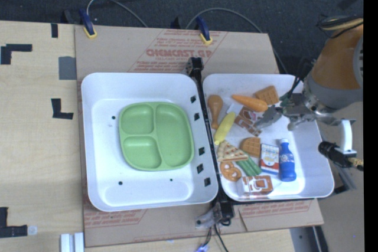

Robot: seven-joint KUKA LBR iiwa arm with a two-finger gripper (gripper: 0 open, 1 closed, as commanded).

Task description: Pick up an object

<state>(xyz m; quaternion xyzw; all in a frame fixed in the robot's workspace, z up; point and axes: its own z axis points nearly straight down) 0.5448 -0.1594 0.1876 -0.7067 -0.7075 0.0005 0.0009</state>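
Observation:
The right bin point(313, 186) holds several toy foods: an orange carrot point(249, 103), a waffle piece point(267, 94), a brown drumstick point(215, 106), a yellow banana point(224, 128), a blue bottle point(286, 160), a small carton point(269, 157) and a pretzel point(229, 172). My gripper point(280, 119) hangs over the bin's upper right part, just right of the carrot and above the carton. Its fingers stand apart with nothing between them. One dark finger point(267, 115) points at a brown wrapper point(248, 121).
The left bin point(94, 127) carries a green divided plate point(156, 136). A black clamp strip point(201, 127) runs between the two bins. The grey arm point(336, 79) fills the right side over the bin's rim. Cables lie on the dark floor behind the bench.

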